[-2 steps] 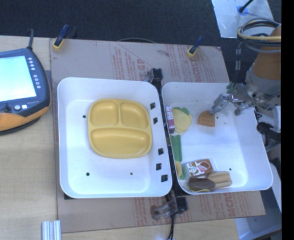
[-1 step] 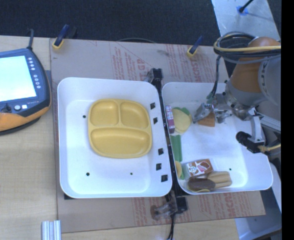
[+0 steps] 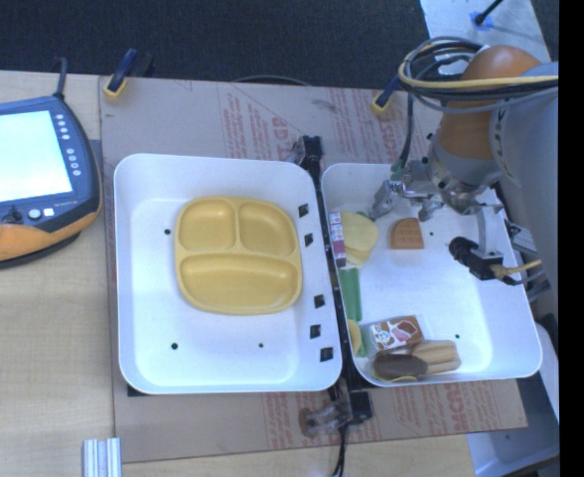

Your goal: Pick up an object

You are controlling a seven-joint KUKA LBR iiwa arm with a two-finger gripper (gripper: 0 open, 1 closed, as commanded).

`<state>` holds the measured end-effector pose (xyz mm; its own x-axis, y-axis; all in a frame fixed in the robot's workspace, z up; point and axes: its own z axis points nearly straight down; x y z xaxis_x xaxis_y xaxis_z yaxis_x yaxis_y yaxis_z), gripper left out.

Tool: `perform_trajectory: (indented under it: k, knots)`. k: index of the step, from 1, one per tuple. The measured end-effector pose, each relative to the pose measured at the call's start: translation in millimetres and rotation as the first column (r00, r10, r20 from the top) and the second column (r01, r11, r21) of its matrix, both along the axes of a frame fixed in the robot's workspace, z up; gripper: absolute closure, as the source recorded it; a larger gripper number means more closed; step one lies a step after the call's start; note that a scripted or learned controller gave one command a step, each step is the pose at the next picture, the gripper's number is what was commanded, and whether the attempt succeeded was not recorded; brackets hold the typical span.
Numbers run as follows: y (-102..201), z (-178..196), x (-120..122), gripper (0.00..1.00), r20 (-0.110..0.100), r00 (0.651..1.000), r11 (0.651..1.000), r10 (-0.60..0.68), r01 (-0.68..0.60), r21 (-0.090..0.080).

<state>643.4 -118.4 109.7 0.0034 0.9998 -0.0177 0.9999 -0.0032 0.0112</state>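
Nearest you, along the bottom edge of the right bin (image 3: 511,351), lie a small printed packet (image 3: 395,333) and two bun-shaped toys (image 3: 419,361), probably slid against the wall. Further up, a brown toast-like piece (image 3: 406,234) and a pale yellow piece (image 3: 360,237) sit just below the claw (image 3: 407,197), likely its targets; whether it is open, you cannot tell. A yellow tray (image 3: 239,254) fills the left bin (image 3: 143,266).

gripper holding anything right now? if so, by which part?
Cannot be told. The gripper hangs at the back of the right bin, just above a small brown cracker-like piece, with nothing visibly between it and that piece.
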Motion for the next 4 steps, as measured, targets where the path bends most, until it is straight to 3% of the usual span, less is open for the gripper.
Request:
perform_trajectory:
  k: [1, 2, 3, 4]
  knots:
    - [-48, -18, -30, 0.00, -0.017, 1.000, 1.000, 0.002, -0.002, 0.015]
    - [-80, 0, -45, 0.00, -0.015, 1.000, 1.000, 0.003, -0.003, 0.017]
    - [-28, -18, -32, 0.00, -0.017, 1.000, 1.000, 0.013, -0.013, 0.020]
    - [15, -15, 16, 0.00, -0.004, 1.000, 1.000, 0.008, -0.008, 0.010]
